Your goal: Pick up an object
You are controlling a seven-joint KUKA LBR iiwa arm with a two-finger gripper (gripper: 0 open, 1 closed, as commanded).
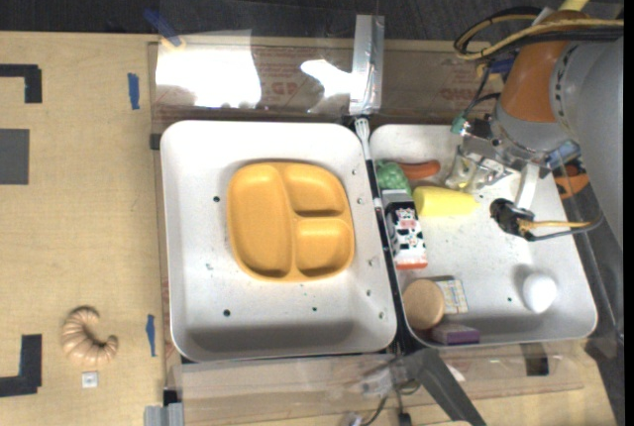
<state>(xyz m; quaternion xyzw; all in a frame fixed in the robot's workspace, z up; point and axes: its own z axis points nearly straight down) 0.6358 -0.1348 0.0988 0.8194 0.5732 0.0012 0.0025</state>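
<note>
My gripper hangs low over the back of the right bin, just above the right end of a yellow block. Its metal fingers are blurred against the bin floor. An orange carrot-like piece and a green item lie just left of the gripper. A small printed box rests along the bin's left wall. Nearer the front sit a round wooden disc, a purple block and a white ball.
The left bin holds a yellow divided plate. A croissant-shaped toy lies on the bench at the far left. Black cables trail from the wrist over the right bin. A clear panel stands behind the bins.
</note>
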